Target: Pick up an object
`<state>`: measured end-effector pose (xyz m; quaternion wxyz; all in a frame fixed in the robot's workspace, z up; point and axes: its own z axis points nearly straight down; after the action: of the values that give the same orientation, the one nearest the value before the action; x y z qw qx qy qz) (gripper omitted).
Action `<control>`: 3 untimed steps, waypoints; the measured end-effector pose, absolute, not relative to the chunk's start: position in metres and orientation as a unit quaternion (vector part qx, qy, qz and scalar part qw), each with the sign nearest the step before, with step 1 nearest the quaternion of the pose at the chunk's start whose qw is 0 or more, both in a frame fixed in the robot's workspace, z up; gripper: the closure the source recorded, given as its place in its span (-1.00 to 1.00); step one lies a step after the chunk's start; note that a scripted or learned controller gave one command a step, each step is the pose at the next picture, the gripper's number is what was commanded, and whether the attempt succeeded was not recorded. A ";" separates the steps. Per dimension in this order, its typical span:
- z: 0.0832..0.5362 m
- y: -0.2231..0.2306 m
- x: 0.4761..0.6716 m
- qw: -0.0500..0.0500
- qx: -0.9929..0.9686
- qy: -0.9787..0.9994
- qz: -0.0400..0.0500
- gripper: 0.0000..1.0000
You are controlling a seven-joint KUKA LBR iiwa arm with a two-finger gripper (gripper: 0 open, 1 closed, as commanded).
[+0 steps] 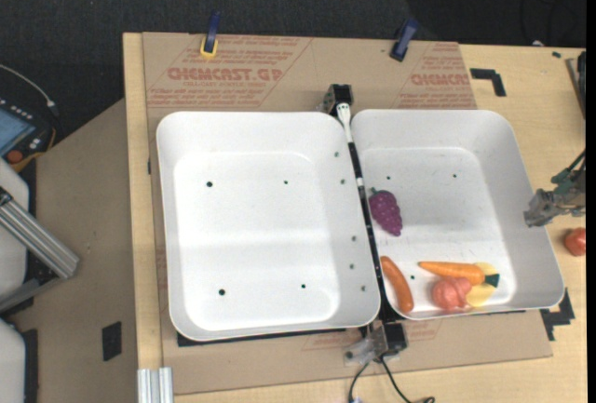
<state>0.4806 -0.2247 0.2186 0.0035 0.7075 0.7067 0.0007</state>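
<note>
The right bin (494, 136) holds several toy foods. A purple bunch of grapes (386, 211) lies by its left wall. Along the front edge lie an orange-red sausage-shaped piece (398, 284), a carrot (454, 270), a pink fruit (449, 294) and a small yellow piece (479, 297). My gripper (543, 208) shows at the far right, over the right rim of this bin, apart from all the objects. Nothing shows in its grasp.
The left bin (251, 215) stands beside the right one, joined along a black middle strip (358, 196). A small red object (575, 243) lies on the bench outside the right bin. Clamps (210, 40) hold the cardboard base at the back.
</note>
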 end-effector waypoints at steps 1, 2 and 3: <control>0.229 -0.225 0.481 0.005 0.707 0.707 0.001 1.00; 0.199 -0.223 0.479 -0.002 0.707 0.707 -0.001 1.00; 0.211 -0.224 0.480 0.001 0.707 0.707 0.000 1.00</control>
<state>0.4799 -0.2242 0.2111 0.0014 0.7074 0.7068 0.0003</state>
